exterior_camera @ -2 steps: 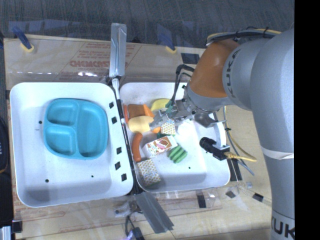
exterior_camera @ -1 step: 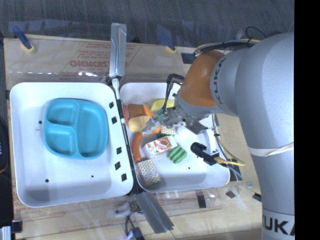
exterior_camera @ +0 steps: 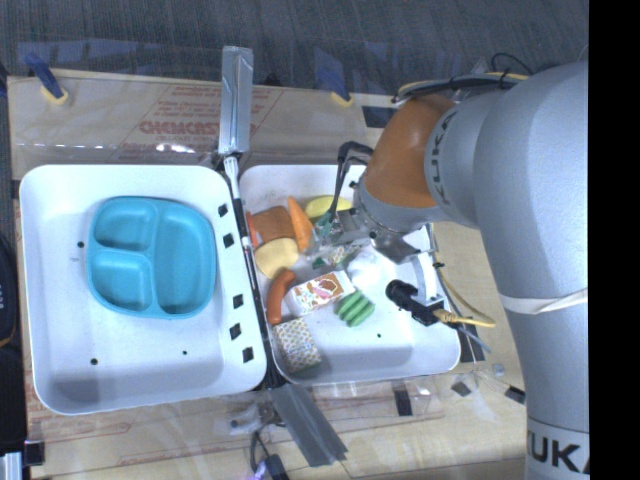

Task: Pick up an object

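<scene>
Right bin edges: I see the white rim of the right bin (exterior_camera: pixel 400 365) along 6 o'clock. Its 9 o'clock wall runs just beside the left bin (exterior_camera: pixel 60 368).
Open room, right bin: bare floor lies from the centre toward 5 o'clock. The 9 o'clock side is crowded.
Open room, left bin: a blue divided tray (exterior_camera: pixel 152 256) sits at its centre, with bare floor all round, widest at 6 o'clock.
Arm: its grey body and orange band cover the right bin from 12 to 3 o'clock.
Claw: the claw (exterior_camera: pixel 335 236) is near the right bin's centre. I cannot tell whether it is open or closed, and I see nothing held.
Nearest objects: an orange carrot (exterior_camera: pixel 298 223), tapered, at the claw's 9 o'clock, and a printed packet (exterior_camera: pixel 322 292), flat, white-edged, at its 6 o'clock.
Others: a pale yellow piece (exterior_camera: pixel 277 258), an orange sausage (exterior_camera: pixel 279 296), a green ridged piece (exterior_camera: pixel 354 309), and a patterned block (exterior_camera: pixel 297 344) against the 7 o'clock corner.
</scene>
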{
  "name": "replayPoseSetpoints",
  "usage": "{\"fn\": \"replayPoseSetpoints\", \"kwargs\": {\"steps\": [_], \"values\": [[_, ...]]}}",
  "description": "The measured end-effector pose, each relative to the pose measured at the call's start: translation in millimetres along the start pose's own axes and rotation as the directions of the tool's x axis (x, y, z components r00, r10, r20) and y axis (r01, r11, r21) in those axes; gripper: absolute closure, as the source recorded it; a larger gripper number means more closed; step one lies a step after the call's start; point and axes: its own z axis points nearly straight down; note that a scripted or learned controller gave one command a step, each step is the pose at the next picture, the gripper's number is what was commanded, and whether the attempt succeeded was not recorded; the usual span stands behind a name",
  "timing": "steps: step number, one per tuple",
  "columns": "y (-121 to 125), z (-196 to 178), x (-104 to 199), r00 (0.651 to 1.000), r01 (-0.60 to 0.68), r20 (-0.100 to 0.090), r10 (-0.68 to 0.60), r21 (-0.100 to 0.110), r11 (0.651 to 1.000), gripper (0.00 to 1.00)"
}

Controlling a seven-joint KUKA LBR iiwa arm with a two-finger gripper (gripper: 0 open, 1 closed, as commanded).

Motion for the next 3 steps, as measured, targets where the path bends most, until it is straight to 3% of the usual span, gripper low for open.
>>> {"fn": "replayPoseSetpoints", "kwargs": {"steps": [1, 2, 3], "values": [[0, 0, 0, 1.0, 0.0, 0.0, 0.0, 0.0, 1.0, 0.0], [36, 11, -41, 1.0, 0.017, -0.005, -0.017, -0.001, 1.0, 0.0], [37, 0, -40, 1.0, 0.02, -0.005, -0.02, 0.0, 1.0, 1.0]]}}
